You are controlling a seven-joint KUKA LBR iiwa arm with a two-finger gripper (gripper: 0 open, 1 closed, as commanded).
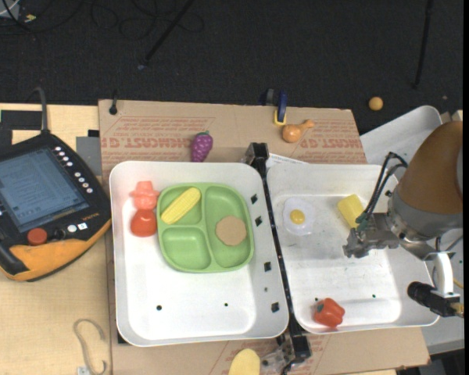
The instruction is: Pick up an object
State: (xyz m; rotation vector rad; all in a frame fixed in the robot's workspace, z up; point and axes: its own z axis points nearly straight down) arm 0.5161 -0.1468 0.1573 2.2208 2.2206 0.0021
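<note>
In the right bin lie a yellow block, a fried-egg toy and a red pepper near the front edge. My gripper hangs low over the right bin's middle, just below and right of the yellow block. The arm's orange band is above it at the right. In the left bin sits a green divided tray with a yellow corn cob and a brown disc. Two red-orange pieces stand at the tray's left.
A tablet pendant lies on the bench at the left. Behind the bins on the cardboard are purple grapes and an orange pear-shaped toy. A yellow lemon-like toy sits in front of the bins.
</note>
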